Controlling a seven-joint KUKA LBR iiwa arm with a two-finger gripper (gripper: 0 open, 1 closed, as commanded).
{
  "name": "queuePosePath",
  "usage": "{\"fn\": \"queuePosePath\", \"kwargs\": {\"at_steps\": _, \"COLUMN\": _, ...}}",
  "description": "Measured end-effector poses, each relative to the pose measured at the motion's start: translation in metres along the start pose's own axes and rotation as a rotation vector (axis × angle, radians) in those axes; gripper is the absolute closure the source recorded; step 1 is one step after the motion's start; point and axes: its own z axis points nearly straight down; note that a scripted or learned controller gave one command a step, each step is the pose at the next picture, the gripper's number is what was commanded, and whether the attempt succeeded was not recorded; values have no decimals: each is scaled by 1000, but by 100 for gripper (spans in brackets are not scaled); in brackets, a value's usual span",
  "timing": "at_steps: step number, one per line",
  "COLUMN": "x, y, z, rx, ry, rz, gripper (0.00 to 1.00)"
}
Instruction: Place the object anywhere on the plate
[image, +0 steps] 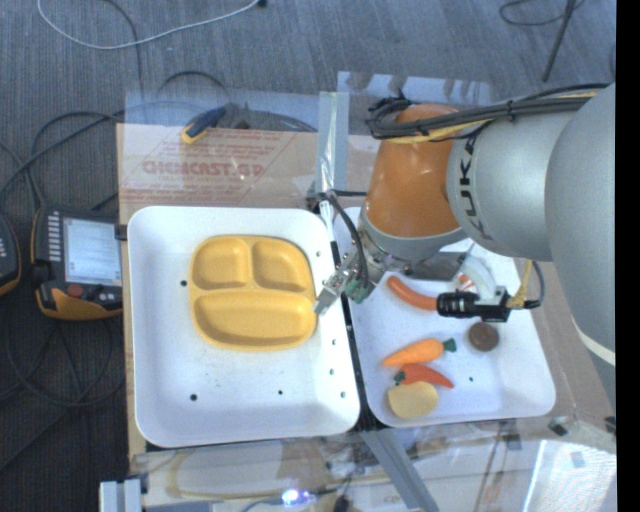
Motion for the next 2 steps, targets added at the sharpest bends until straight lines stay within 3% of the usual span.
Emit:
{"fn": "queuePosePath", "kwargs": {"at_steps": 1, "x": 50, "y": 64, "z": -8, "rx": 1, "ry": -3, "rz": -217, "gripper": 100}}
{"fn": "queuePosePath", "kwargs": {"at_steps": 2, "x": -16, "y": 90, "z": 61, "rx": -9, "ry": -11, "rz": -138, "gripper": 100}}
